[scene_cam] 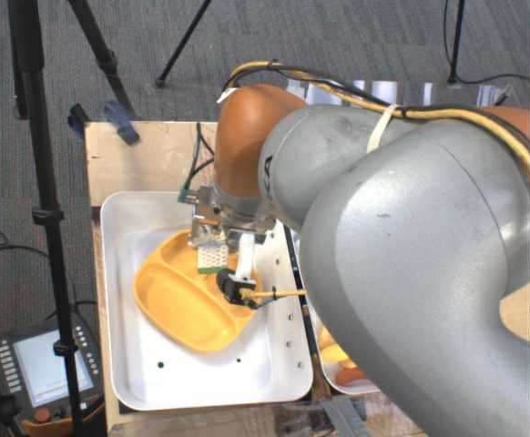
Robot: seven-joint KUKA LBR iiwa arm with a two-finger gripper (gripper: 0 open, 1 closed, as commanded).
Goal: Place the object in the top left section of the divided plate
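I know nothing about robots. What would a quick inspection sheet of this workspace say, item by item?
Surface: wooden bench bearing two white bins; left bin.
Job's things: yellow divided plate in the left bin; small green-and-white object at the hand, over the plate's upper part.
Clutter: orange and yellow items in the right bin.
Hand: above the plate; grip cannot be judged.
Cables: yellow-and-black cable along the arm.
Surroundings: tripod stands, pendant screen, grey carpet.

even, fairly bright overhead light is falling around the gripper [218,244]; the white bin [128,244] beneath it is glaring slightly, soft shadows are pooling under the yellow plate [178,303], and the arm [411,244] beside it is looming soft.
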